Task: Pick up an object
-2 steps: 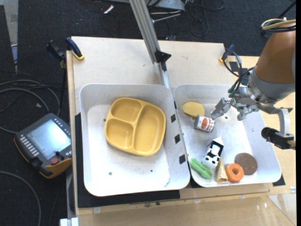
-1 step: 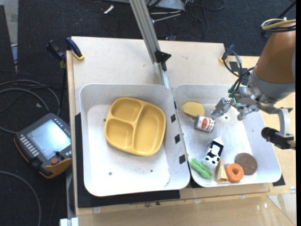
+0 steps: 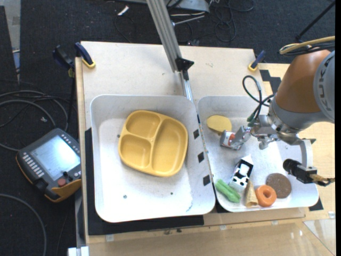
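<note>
Beside hand (image 3: 238, 136), yellow piece (image 3: 219, 123), apart

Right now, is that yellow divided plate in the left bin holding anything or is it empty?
Empty. The yellow divided plate sits flat in the left bin, and all three of its compartments show bare yellow surface with no object inside.

The yellow three-compartment plastic plate (image 3: 153, 143) lies in the left shallow white bin (image 3: 106, 196) — the right shallow white bin (image 3: 213, 106) holds the small toys, beside it.
</note>
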Action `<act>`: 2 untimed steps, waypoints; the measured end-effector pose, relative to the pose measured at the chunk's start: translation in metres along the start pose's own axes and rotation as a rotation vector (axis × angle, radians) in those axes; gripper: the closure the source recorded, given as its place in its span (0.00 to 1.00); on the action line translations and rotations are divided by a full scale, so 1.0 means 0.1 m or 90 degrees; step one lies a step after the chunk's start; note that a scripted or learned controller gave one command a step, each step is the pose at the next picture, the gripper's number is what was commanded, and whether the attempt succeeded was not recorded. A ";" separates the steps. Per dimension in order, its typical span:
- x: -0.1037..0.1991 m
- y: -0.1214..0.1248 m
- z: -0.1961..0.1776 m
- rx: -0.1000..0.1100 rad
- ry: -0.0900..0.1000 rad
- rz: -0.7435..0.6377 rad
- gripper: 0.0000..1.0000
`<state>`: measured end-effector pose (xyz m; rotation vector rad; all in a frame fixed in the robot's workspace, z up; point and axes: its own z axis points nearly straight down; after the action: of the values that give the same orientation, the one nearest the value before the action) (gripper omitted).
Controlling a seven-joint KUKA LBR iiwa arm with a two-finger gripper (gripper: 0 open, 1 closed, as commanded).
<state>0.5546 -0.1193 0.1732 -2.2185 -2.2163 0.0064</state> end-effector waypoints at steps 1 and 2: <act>-0.02 -0.01 0.64 0.000 0.000 0.000 0.00; -0.01 0.00 0.78 -0.004 -0.001 0.000 0.00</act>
<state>0.5536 -0.1203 0.0949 -2.2212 -2.2205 0.0010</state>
